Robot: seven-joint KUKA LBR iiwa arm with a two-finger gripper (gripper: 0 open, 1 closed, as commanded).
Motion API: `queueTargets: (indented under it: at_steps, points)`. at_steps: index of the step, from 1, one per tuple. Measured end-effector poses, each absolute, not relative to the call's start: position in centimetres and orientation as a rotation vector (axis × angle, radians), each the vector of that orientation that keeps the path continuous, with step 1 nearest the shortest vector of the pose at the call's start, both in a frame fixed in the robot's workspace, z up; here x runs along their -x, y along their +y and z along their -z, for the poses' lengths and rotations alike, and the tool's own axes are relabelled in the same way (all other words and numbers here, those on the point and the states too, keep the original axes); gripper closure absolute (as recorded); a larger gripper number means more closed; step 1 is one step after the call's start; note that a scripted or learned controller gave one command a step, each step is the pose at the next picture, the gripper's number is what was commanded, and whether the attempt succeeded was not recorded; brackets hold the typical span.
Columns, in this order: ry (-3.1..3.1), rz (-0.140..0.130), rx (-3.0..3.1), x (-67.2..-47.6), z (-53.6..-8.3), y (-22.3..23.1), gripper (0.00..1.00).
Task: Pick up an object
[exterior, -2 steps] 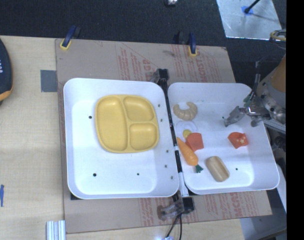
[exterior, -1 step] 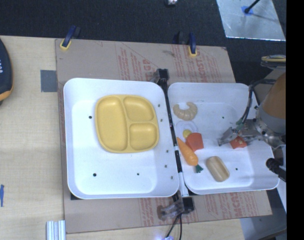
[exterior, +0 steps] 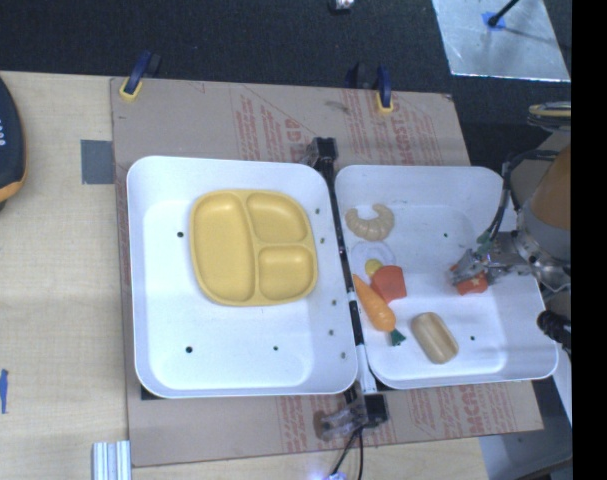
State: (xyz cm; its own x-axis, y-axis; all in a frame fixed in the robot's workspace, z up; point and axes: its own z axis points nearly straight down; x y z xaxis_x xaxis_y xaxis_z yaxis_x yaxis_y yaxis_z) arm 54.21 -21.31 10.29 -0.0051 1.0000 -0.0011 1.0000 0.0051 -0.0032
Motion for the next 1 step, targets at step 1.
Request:
queueTargets:
  at_steps: [1]
  points:
    - [-2.240, 0.009, 2.208, -60.76, -16.48, -12.23, 1.00]
